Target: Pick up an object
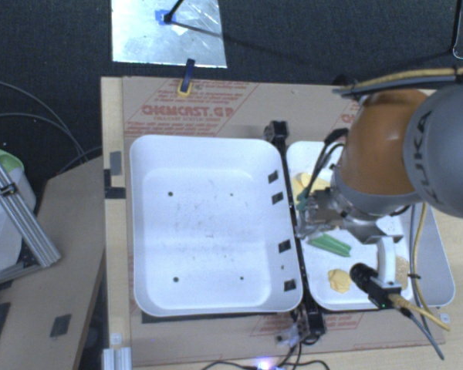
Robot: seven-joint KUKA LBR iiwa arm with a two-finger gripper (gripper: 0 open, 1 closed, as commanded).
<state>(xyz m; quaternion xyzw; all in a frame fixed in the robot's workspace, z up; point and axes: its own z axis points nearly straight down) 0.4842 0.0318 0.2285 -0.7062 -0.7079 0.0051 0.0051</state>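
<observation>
Gripper (318,216) low in right bin (440,284), finger spread indiscernible, beside green object (329,244)

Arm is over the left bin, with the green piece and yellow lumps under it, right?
Not quite: the camera view shows the arm over the right bin. The green piece and yellow lumps lie there too.

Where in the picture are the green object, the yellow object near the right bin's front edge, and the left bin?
green object (329,244), camera view, middle of its long body
yellow object (339,280), camera view, its centre
left bin (208,230), camera view, bare floor
</observation>
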